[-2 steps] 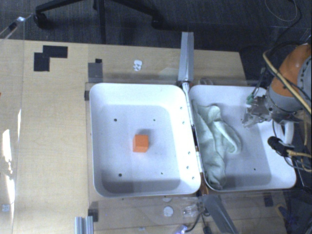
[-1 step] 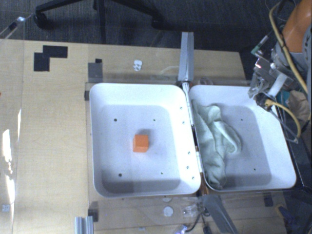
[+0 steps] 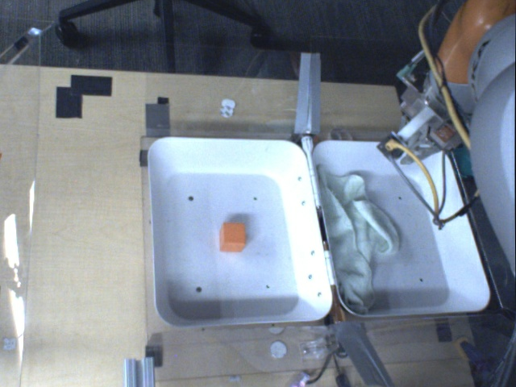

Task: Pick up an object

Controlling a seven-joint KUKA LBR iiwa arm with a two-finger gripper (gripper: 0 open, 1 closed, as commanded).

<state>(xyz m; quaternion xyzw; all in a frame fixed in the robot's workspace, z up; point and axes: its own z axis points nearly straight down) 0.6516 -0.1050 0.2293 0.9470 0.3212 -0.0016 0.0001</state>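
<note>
An orange cube [image 3: 233,237] lies near the middle of the left white bin [image 3: 173,297]. A crumpled pale cloth [image 3: 359,230] is heaped along the left side of the right white bin [image 3: 459,289], against the wall shared by the two bins. My gripper [image 3: 417,124] hangs over the far right corner of the right bin, well above the floor of the bin and to the upper right of the cloth. Nothing can be seen held in it.
A grey metal post [image 3: 307,95] stands behind the seam between the bins. Black markers [image 3: 81,93] are stuck on the wooden bench at the far left. A small white piece [image 3: 228,107] lies behind the left bin. A chair base [image 3: 161,6] stands on the floor beyond.
</note>
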